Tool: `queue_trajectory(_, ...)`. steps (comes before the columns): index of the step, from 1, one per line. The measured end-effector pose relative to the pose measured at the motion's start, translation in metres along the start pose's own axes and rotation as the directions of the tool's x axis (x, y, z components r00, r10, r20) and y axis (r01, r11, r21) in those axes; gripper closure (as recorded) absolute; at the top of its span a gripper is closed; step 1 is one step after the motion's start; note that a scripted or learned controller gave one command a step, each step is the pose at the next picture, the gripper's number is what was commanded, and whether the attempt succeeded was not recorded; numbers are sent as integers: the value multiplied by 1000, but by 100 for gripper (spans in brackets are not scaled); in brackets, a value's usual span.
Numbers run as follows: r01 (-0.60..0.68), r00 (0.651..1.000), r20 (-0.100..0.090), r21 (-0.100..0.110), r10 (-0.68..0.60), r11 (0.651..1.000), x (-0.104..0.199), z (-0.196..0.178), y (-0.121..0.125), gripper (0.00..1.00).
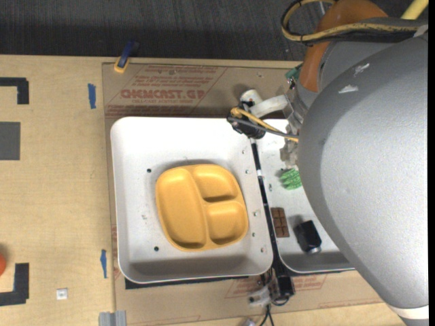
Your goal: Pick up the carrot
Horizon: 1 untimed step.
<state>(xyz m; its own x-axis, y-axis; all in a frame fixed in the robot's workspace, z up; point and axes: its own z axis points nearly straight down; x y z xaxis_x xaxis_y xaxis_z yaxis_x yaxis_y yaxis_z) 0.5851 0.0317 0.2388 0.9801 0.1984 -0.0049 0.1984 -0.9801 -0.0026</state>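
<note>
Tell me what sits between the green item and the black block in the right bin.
In the camera view, a brown chocolate-like bar lies between the green item and the black block, slightly left of them.

The yellow divided plate (pixel 201 206) looks like smooth, slightly glossy plastic. The left bin (pixel 136 148) is matt white plastic. The tabletop (pixel 54 182) is pale, matt wood. The arm (pixel 370 182) has a smooth grey shell.

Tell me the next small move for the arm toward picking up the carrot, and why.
Probably lift the arm up and back to the right to uncover the right bin. The arm's grey body hides most of that bin; what shows beside it is a green piece, a brown block and a black object. The left bin holds a yellow divided plate. I cannot pick out a carrot yet.
</note>
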Motion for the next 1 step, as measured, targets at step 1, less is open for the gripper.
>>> queue_trajectory(1, 1, 1000, -2, -1, -1, 1000, -22, -2, -43, 100)
